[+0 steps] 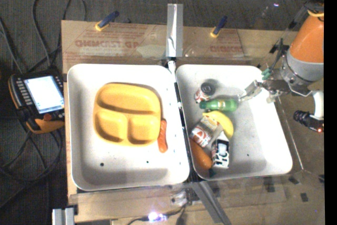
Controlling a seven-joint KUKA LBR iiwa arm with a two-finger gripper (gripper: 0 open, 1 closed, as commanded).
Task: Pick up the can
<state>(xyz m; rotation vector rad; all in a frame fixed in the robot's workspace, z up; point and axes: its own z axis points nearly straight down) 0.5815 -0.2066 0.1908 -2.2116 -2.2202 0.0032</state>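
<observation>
While arm [308, 45] reached in from right, gripper [249, 92] hung over right bin [274, 160], near its far right part; whether it was open or closed, cannot tell. Nothing seen in its grasp. Can [205, 91] stood in right bin's far left part, touching green bottle [220, 105]. Banana [225, 123] lay just beside bottle. Left bin [79, 129] held yellow tray [128, 113], orange carrot [162, 136] along tray's right edge.
</observation>
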